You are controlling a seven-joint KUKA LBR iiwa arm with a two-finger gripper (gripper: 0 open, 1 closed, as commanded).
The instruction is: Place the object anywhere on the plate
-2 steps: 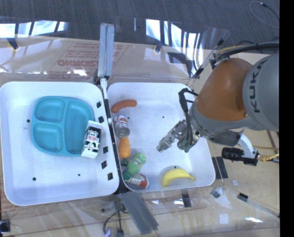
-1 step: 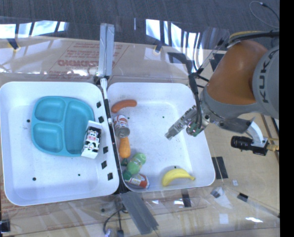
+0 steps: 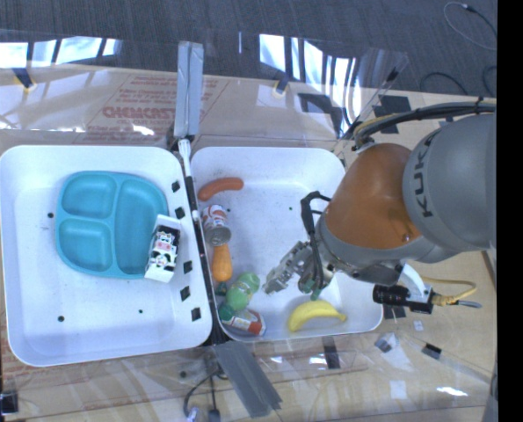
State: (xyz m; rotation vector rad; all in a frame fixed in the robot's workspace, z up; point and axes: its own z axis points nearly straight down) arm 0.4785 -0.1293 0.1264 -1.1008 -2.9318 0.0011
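Nearest the camera, along the front of the right-hand shallow white bin (image 3: 331, 161), lie a yellow plastic banana (image 3: 315, 314) and a green toy bottle (image 3: 236, 294) beside a small red-and-white tin (image 3: 246, 323); just above the banana hangs the two-finger gripper (image 3: 289, 271) of the grey arm with its orange band (image 3: 371, 205). Its metal fingers (image 3: 279, 278) look slightly spread with nothing visible between them, and they seem to float clear of the bin floor, apart from the banana. So the job appears to be at the picking stage: no object is in hand yet. The next move probably calls for lowering onto one item, likely the banana or the bottle, closing on it, then carrying it leftward. Farther back sit an orange toy carrot (image 3: 221, 262), a small printed can (image 3: 214, 223) and a brown sausage (image 3: 221, 185). In the left bin (image 3: 32, 323), the blue sectioned plastic plate (image 3: 103, 222) waits, a cow-patterned milk carton (image 3: 163, 253) leaning on its right edge.
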